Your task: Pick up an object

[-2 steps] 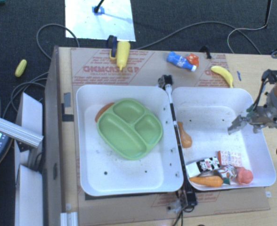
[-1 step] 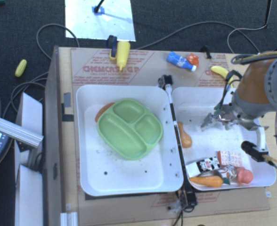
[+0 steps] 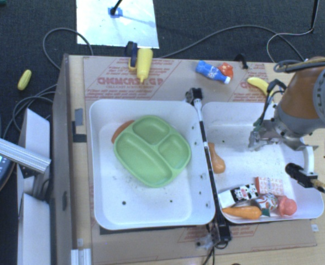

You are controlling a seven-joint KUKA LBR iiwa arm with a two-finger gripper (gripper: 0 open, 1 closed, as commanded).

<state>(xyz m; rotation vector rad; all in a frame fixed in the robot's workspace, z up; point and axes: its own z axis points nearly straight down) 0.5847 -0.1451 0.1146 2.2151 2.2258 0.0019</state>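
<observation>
2 shallow white plastic bins: left bin (image 3: pixel 104 164), right bin (image 3: pixel 234 120). 1 green sectioned plastic tray (image 3: pixel 151 150) w/ 3 compartments. 1 orange carrot-shaped toy (image 3: pixel 242 212). 1 orange rounded item (image 3: pixel 216 160) by the divider. 1 yellow banana (image 3: pixel 256 84), 1 yellow squeeze bottle (image 3: pixel 143 62), 1 blue-white bottle (image 3: pixel 212 72) on the bench.

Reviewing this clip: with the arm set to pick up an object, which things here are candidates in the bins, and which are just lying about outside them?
In the bins, candidates:
- green divided plate, left bin
- orange piece by the divider
- carrot, small cartons and pink item, right bin's near corner
- gripper over the right bin

Lying about outside:
- yellow bottle
- blue bottle
- banana
- yellow item on the floor
</observation>
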